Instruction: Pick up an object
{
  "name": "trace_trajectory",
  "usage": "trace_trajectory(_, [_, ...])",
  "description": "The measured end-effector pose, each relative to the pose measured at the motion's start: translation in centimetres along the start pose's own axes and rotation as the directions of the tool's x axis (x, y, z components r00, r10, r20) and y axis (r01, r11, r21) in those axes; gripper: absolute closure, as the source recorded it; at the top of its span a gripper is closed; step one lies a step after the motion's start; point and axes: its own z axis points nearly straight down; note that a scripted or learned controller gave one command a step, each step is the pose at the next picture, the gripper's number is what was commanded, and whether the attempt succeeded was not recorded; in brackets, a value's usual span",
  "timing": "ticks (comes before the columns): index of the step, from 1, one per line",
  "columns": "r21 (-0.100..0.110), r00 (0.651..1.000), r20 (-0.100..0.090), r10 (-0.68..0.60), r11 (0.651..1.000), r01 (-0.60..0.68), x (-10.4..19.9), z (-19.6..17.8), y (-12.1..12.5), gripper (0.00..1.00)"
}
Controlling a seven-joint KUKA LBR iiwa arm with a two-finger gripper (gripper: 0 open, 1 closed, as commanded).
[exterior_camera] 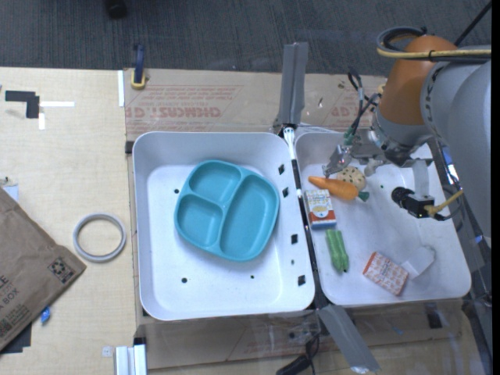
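We see a wooden bench [62,170] bearing two white bins; cardboard behind them shows mirrored red print we cannot read. The left bin [156,287] holds one teal divided plate [226,209]. The right bin [437,280] holds one carrot [334,187], one small carton [319,207], one green pod [337,250] and one orange packet [385,273]. The arm bends in from three o'clock; its gripper [344,159] hangs at the carrot's twelve o'clock, finger state untellable. One tape ring [99,236] lies at nine o'clock.
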Motion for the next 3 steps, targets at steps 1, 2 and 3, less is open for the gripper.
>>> trace_trajectory(1, [0.013, 0.973, -0.005, 0.231, 0.973, -0.231, 1.3, -8.5, 1.4, 0.0])
trace_trajectory(2, [0.015, 0.974, -0.006, 0.228, 0.974, -0.228, -0.9, 1.6, -2.4, 0.0])
trace_trajectory(3, [0.011, 0.991, -0.006, 0.134, 0.991, -0.134, -1.5, 1.5, 1.3, 0.0])
